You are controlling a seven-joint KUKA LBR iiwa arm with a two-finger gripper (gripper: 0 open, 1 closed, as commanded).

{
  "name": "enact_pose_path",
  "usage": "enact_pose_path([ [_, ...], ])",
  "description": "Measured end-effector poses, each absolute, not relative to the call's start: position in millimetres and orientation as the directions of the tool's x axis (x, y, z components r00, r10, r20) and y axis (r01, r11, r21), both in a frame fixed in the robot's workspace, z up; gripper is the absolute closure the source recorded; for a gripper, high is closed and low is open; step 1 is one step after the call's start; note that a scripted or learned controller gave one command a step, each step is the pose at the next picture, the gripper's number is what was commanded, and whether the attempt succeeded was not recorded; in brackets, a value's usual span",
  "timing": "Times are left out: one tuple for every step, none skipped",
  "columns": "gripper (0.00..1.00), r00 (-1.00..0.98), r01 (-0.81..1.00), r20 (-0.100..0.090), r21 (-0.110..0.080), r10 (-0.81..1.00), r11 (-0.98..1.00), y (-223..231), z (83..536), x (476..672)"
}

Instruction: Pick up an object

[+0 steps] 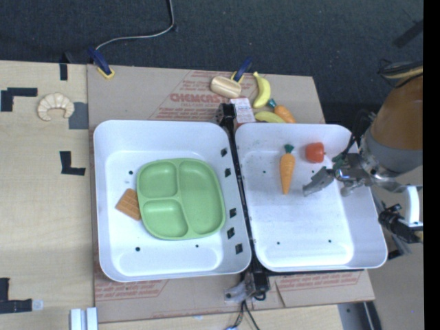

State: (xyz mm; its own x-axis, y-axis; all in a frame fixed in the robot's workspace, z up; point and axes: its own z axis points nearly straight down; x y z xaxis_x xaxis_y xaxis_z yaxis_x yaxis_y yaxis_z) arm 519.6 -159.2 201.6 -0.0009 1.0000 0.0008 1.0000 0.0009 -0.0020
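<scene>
Just gripper (pixel 331 182) open over rt bin (pixel 302 246), near carrot (pixel 287 170)

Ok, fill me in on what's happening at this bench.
A grey robot arm reaches in from the right over the right bin, its gripper low near the bin's right side with nothing between its fingers. A toy carrot and a small red object lie just to its left, untouched. The left bin holds a green divided plate.
</scene>
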Motion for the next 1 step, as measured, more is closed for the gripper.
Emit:
enact_pose_path([
  [0.00, -0.002, 1.000, 0.001, 0.004, 1.000, 0.002, -103.6, 86.5, 555.0],
])
